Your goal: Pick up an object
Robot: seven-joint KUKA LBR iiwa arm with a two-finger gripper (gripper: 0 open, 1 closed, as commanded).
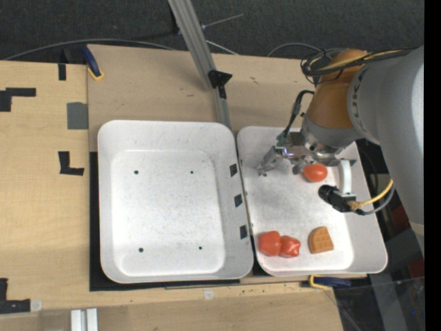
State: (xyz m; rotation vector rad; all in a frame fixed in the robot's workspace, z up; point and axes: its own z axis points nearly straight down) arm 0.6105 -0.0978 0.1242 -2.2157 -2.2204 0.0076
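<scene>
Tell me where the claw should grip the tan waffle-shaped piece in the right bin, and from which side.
Probably straight down from above, closing across the tan waffle-shaped piece's two flat side edges. It lies flat on the right bin's floor, so only its edges offer grip. There is open floor on its right and a small gap from the red piece on its left, leaving room for both fingers.

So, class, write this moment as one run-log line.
gripper: over right bin | orange ball: beside it | red pieces, waffle: near edge
</scene>
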